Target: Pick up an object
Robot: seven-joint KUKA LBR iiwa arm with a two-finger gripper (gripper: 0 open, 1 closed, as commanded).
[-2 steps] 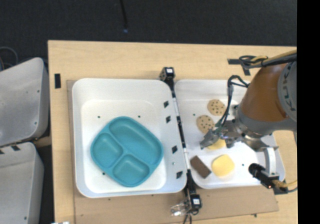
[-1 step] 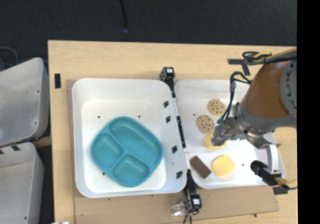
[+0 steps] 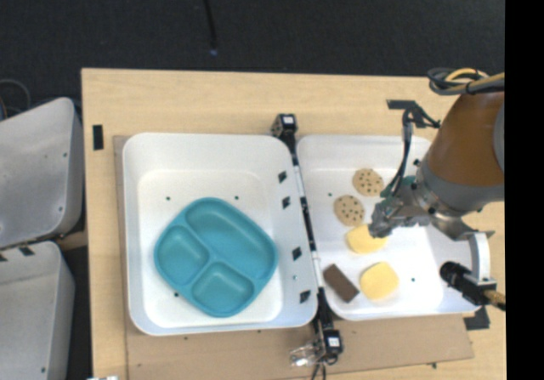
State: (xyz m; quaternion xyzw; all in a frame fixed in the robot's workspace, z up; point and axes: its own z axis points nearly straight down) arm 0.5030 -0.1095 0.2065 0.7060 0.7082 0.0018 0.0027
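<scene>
- Gripper low in right bin, tip touching upper edge of yellow piece; open or closed, impossible to tell.
- Two cookies just beside, up-left; second yellow piece and brown bar nearer front wall.
- Teal divided plate in left bin; bare floor toward right bin's far wall.

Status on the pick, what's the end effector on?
End effector down at upper yellow piece, right bin. Grip unconfirmed. Cookies close alongside.
</scene>
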